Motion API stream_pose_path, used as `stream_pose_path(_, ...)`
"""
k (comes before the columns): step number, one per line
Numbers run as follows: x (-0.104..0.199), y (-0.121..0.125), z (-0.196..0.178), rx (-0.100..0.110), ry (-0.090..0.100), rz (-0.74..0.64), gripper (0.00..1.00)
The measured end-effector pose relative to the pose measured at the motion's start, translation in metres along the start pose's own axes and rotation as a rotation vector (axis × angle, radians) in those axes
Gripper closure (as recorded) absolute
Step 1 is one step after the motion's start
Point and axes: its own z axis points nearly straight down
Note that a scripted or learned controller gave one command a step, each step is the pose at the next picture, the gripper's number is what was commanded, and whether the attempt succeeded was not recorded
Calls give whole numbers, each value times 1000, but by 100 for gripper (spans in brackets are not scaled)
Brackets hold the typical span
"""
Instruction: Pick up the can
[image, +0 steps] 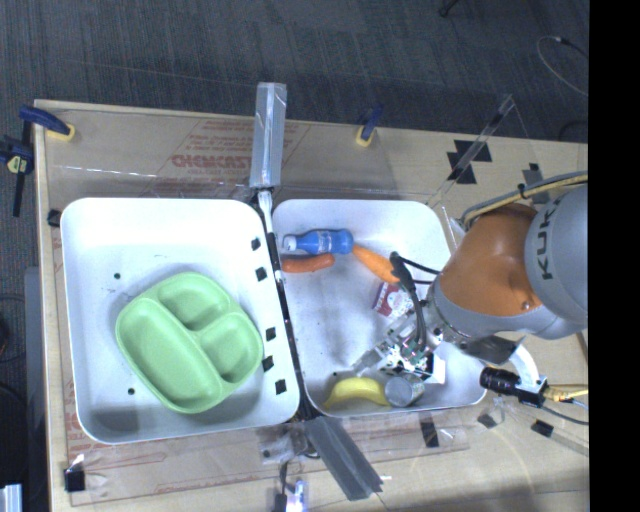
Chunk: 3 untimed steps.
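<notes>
The can (403, 391) is a small grey cylinder near the front edge of the right bin (330, 325), touching the right end of a yellow banana (356, 392). My gripper (403, 352) hangs low in the bin just behind the can, its body and cables covering the spot above it. The grey arm with its orange band (490, 270) reaches in from the right over the bin's right rim. Nothing shows clearly between the gripper's tips.
Toward the back of the right bin lie a blue bottle (318, 242), two orange carrot-like pieces (306, 264) (374, 263) and a red-and-white packet (387, 297). The left bin (90, 260) holds a green divided plate (190, 340).
</notes>
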Motion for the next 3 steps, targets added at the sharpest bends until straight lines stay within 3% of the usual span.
stream_pose_path(1, 2, -4, -39, 0, 0, 80, 0)
stream_pose_path(2, 1, 13, -119, 0, -1, 96, 0)
stream_pose_path(3, 3, -4, -15, 2, 2, 125, 0)
